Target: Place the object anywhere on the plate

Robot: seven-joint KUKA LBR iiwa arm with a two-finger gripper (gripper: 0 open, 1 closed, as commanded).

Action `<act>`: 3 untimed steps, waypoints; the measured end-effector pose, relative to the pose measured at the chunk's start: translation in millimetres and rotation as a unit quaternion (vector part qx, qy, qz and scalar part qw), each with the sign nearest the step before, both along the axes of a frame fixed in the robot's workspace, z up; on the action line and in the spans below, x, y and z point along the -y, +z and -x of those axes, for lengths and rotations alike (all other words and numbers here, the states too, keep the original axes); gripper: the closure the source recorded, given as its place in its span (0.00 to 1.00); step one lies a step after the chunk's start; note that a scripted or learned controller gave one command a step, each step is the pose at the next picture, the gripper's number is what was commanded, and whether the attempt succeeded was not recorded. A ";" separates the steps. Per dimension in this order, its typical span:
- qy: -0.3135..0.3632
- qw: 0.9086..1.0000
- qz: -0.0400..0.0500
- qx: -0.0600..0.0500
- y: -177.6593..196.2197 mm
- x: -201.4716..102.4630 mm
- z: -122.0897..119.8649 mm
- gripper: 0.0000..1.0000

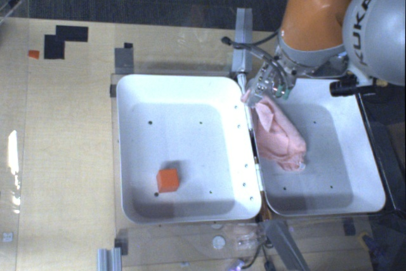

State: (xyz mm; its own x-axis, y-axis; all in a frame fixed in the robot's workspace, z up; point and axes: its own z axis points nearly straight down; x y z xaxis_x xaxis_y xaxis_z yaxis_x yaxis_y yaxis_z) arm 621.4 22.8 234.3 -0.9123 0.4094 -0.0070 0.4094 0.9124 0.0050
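Note:
A pink cloth (280, 134) lies bunched along the left side of the right bin (342, 200). Its upper end rises to my gripper (259, 93), which hangs over the divide between the two bins. The fingers are closed on that top corner of the cloth, and the rest of it trails down and to the right onto the bin floor. In the left bin (184, 98), a small orange block (168, 180) sits near the front left.
The raised rims of the two bins meet in a ridge (252, 155) just left of the cloth. A grey post (242, 41) stands behind the bins near the gripper. Black markers (63, 40) lie on the wooden bench at far left.

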 end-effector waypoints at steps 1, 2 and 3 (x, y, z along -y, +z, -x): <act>0.199 0.980 0.001 0.001 5.3 -44.5 28.9 1.00; 0.211 0.977 0.001 0.000 -3.0 -81.7 48.8 1.00; 0.211 0.977 0.001 0.000 -7.5 -129.7 66.9 1.00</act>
State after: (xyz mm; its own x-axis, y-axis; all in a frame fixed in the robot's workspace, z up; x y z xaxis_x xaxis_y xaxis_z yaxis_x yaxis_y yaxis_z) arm 554.5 152.5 226.8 -1.0000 -0.0034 -0.0070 -0.0035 1.0000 0.0035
